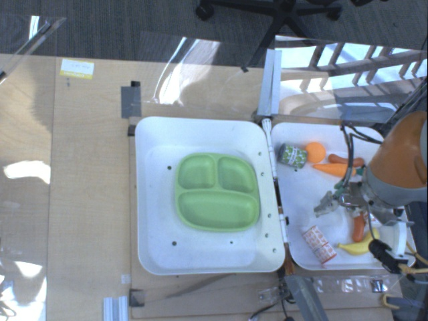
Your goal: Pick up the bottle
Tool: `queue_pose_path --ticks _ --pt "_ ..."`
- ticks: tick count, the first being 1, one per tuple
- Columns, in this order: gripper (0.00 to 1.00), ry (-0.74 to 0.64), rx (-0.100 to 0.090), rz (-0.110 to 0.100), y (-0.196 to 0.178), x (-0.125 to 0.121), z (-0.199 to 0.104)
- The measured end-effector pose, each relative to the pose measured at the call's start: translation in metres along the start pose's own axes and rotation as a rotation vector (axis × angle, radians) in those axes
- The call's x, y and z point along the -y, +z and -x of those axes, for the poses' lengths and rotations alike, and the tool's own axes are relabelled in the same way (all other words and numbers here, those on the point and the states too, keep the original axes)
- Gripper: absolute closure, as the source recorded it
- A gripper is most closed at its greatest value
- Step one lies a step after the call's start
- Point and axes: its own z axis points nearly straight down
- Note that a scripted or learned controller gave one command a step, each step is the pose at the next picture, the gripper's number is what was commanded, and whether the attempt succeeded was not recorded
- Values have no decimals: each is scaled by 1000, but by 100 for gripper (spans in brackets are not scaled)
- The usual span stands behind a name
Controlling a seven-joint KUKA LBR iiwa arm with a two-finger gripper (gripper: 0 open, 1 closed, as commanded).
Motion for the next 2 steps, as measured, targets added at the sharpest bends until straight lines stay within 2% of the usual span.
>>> queue_pose_path --ticks 1,2 --pt "0 123 1 5 18 -144 -50" --pt "100 115 3 11 6 -146 -51"
